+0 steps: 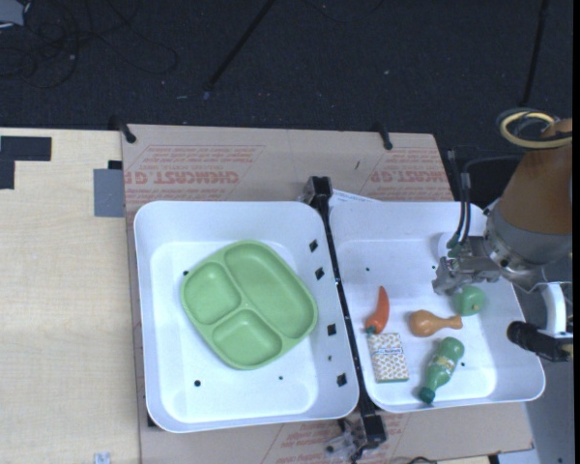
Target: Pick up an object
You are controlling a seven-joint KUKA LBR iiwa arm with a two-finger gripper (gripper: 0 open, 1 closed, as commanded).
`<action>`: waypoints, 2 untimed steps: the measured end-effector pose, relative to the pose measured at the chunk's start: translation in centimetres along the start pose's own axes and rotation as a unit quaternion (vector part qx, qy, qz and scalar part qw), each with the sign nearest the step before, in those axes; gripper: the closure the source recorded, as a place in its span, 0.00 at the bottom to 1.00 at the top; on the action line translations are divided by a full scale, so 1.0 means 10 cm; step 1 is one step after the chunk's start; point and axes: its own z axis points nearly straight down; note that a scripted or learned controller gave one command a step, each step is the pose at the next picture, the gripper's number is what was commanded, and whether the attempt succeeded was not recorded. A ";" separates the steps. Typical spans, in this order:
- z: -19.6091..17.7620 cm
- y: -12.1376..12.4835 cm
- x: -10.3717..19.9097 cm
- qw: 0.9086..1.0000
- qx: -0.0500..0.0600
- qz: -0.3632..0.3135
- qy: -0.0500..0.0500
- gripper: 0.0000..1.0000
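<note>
The arm reaches into the right bin (522, 380) from the right, and the gripper (461, 276) sits low at the bin's far right side, right over a small green ball (471, 302). Whether the gripper is spread or closed cannot be told from this angle; the wrist hides the tips, and nothing shows the ball to be held.

The ball lies just beside the bin's right wall, with an orange drumstick-shaped toy (432, 323) just in front of it. Further along the bin floor lie a green bottle (439, 367), a small patterned box (390, 357) and an orange-red carrot (379, 310). The left bin (164, 249) holds a green divided plate (247, 303).

The step in hand looks like a descent onto the ball. To do it well, the gripper should come straight down, centred on the ball, since a round thing will roll away from an off-centre squeeze. The wall is close, so the closing line is better set along the wall than across it, and clear of the drumstick. A firm close low on the ball, then a slow vertical lift, would give the best chance.
</note>
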 end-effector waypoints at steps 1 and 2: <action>-0.45 0.05 -0.08 1.000 -0.001 0.000 0.000 1.00; -0.87 0.05 -0.08 1.000 -0.001 0.000 0.000 1.00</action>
